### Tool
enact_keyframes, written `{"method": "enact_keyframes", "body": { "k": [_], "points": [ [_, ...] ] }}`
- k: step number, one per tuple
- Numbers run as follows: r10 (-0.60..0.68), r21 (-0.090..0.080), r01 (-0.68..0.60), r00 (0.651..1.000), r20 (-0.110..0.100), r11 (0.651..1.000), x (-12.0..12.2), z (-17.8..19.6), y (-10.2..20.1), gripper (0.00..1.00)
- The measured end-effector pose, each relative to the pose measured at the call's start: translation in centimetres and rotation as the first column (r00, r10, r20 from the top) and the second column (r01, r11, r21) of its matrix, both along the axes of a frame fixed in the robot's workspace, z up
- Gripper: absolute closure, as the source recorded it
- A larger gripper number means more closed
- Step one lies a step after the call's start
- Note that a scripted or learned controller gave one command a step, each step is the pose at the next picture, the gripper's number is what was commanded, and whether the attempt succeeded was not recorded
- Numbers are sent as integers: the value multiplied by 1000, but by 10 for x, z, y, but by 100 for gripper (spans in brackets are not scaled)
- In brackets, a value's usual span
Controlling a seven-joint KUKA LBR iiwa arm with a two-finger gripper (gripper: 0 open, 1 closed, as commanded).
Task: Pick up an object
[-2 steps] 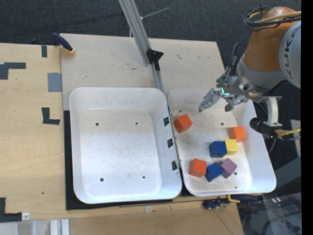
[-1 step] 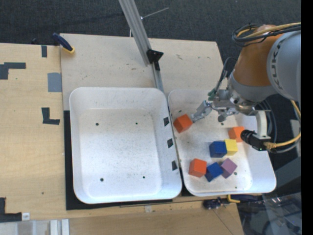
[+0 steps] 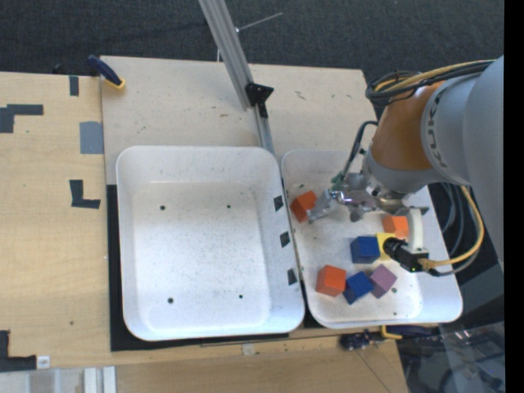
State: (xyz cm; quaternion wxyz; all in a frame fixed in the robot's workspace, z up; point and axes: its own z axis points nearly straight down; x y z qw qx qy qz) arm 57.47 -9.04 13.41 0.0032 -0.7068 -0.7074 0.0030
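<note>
In the right bin (image 3: pixel 409 305), nearest the camera lie an orange block (image 3: pixel 332 280), a blue block (image 3: pixel 358 287) and a purple block (image 3: pixel 382 279), then another blue block (image 3: pixel 365 248), and farther back the gripper (image 3: pixel 321 209) touches an orange cube (image 3: pixel 304 205); whether it grasps it I cannot tell

A pale wooden bench (image 3: pixel 188 113) bears two shallow white bins. The left bin (image 3: pixel 196 240) sits touching the right bin (image 3: pixel 434 301).
</note>
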Motion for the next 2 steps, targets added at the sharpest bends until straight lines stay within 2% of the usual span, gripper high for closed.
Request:
{"method": "enact_keyframes", "body": {
  "k": [1,2],
  "points": [
    [0,-1,0,1000,4,1000,-1,-45,1,0],
    [2,1,-2,1000,5,1000,-1,-33,2,100]
  ]
}}
